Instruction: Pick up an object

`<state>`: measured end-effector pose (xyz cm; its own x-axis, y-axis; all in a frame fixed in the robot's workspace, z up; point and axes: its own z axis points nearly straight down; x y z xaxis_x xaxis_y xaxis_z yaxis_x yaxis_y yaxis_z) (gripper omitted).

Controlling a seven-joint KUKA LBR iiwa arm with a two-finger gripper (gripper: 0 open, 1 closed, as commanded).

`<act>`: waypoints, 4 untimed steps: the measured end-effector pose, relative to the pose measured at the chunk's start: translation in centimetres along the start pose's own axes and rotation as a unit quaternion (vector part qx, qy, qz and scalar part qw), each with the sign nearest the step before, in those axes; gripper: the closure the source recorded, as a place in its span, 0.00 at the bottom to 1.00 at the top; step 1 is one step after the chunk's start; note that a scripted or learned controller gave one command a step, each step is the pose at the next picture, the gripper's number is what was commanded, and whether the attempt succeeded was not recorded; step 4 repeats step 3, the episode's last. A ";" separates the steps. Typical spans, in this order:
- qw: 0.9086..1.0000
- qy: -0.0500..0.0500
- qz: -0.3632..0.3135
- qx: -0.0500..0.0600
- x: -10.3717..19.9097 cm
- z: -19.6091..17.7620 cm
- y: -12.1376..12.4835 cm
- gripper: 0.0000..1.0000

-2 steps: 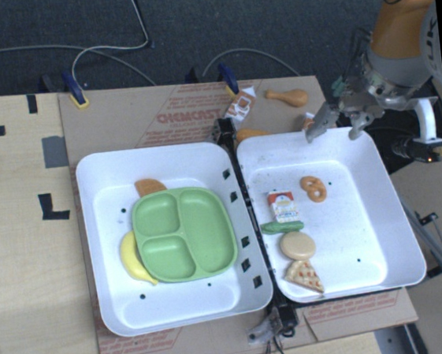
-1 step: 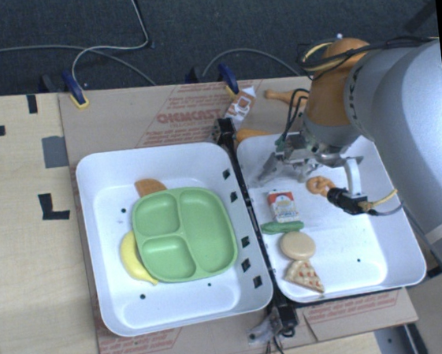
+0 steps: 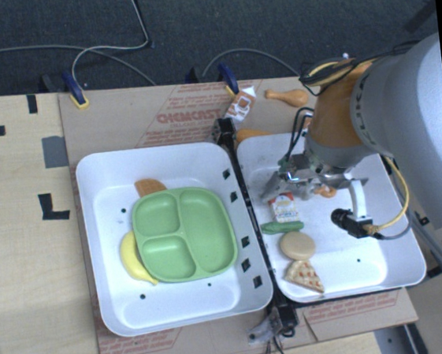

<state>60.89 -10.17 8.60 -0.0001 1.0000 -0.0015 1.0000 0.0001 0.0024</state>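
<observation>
Camera view: green pod (image 3: 282,226) lies w/ long axis left-right below jaws (image 3: 286,192), whose state is unclear

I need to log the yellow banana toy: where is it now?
The banana lies in the left bin, tucked against the green divided plate's left edge.

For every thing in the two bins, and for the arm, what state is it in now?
green divided plate: flat in the left bin, compartments bare.
banana: lying at the plate's left edge, partly under it.
orange piece: partly hidden behind the plate.
end effector: low over the right bin.
small packet: lying flat.
green pod: lying flat.
round biscuit: lying flat.
wedge: lying flat.
</observation>
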 end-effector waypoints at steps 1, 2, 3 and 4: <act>1.000 0.000 -0.001 0.000 0.4 0.0 2.3 0.00; 1.000 0.000 -0.001 -0.001 0.3 0.0 0.0 0.00; 1.000 0.000 -0.001 -0.001 0.3 -0.9 0.0 1.00; 1.000 0.000 -0.001 -0.001 0.3 -0.9 0.0 1.00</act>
